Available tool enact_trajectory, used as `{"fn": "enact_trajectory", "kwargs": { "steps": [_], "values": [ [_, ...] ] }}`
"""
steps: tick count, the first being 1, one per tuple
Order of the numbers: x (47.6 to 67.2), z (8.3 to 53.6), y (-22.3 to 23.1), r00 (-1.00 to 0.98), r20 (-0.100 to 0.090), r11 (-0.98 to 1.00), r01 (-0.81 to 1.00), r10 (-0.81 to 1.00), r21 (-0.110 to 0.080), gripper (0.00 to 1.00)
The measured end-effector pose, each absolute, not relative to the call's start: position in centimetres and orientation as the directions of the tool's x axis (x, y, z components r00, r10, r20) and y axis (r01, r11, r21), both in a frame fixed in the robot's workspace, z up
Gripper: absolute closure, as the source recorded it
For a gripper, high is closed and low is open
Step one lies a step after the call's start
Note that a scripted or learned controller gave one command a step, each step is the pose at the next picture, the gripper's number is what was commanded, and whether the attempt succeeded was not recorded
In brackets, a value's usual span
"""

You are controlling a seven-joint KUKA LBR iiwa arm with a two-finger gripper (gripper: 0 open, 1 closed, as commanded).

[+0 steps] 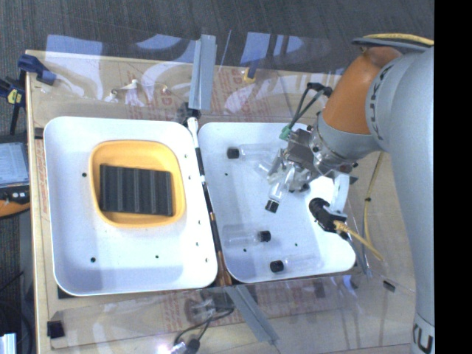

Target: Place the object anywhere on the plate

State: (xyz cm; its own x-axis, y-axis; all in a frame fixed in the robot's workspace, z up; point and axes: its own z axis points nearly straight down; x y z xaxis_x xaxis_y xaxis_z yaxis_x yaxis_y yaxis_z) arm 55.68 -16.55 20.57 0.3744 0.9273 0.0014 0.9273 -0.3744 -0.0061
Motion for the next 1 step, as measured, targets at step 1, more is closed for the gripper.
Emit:
{"fn": "enact_trajectory", "kwargs": {
  "steps": [1],
  "values": [
    [55.68, 20.58, -16.55, 0.374, 0.001, -0.374, 0.927, 0.927, -0.006, 0.0]
  ]
}}
